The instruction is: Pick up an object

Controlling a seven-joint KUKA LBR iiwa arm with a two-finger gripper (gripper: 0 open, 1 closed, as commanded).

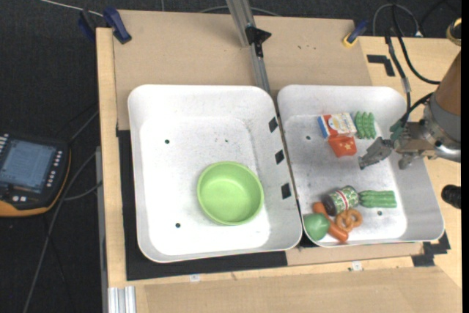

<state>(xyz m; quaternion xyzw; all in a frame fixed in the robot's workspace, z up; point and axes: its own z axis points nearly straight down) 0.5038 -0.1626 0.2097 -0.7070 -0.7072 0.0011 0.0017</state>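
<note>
Toys [344, 134] lie in the right bin [418, 220]; we see our gripper [382, 156] just beside them, fingers spread, pinching nothing.

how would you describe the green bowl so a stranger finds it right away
Look at the left bin of the two white bins on the bench. The green bowl sits in its lower right part, near the divide between the bins. It is round, open and plain light green, the biggest item, unlike the small cluttered toys in the right bin.
</note>
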